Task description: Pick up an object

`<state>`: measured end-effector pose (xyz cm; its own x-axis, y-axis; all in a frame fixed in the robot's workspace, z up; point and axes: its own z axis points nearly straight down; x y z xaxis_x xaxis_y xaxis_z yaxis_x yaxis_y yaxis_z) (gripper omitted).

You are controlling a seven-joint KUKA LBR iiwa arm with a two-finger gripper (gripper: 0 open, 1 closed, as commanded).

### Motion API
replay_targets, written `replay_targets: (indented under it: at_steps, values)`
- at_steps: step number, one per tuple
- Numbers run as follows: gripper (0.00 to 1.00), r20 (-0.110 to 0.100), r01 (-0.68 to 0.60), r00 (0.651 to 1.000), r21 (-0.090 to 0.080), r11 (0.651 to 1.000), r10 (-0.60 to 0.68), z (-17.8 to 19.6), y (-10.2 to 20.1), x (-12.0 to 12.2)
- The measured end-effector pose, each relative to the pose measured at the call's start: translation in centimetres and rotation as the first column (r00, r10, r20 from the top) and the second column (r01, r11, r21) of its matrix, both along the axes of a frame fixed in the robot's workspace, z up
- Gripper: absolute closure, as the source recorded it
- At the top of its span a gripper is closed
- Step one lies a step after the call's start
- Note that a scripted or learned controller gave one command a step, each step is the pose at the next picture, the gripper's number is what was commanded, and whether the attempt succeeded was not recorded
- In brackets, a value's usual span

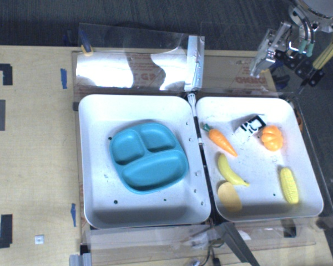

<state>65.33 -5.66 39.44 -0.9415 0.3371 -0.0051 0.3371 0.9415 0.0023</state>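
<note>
The right bin (308, 148) holds several toy foods: an orange carrot (222, 141) near its left wall, a round orange fruit (271, 138), a yellow banana (231, 170), a yellow corn cob (289, 184) and a tan rounded piece (229, 195) at the front. My gripper (284, 71) hangs above the bench behind the right bin's far edge, well apart from all of them. It is open, with nothing between its fingers.
A blue divided plate (149, 156) lies in the left bin (94, 148). A small black-and-white tag (252, 124) sits near the right bin's back wall. A shiny transparent panel (133, 65) stands behind the left bin.
</note>
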Motion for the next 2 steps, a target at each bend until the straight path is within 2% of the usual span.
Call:
replay_targets:
  at_steps: [1, 2]
  values:
    - [1.00, -0.003, -0.030, 1.000, 0.000, 1.000, 0.030, -3.6, 3.1, 0.2]
    - [1.00, 0.003, 0.157, 0.988, 0.001, 0.988, -0.157, -2.2, 5.7, 0.4]
